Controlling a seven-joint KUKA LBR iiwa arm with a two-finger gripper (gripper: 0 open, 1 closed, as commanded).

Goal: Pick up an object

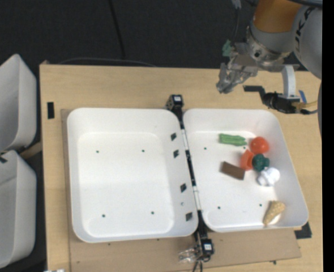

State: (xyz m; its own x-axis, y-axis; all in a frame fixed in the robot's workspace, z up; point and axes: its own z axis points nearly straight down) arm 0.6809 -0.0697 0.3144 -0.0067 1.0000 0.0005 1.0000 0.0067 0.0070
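Two shallow white bins sit side by side on the wooden tabletop. The left bin has bare white floor. The right bin holds a small group of objects near its right wall: a green flat piece, an orange ball, a dark brown block, a dark green small thing touching a second orange piece, a white crumpled object and a pale yellow object near the front corner. The hand hangs above the tabletop behind the right bin, apart from all objects, with nothing between its fingers. Whether these fingers are wide or narrow, I cannot tell, they are too small and blurred.
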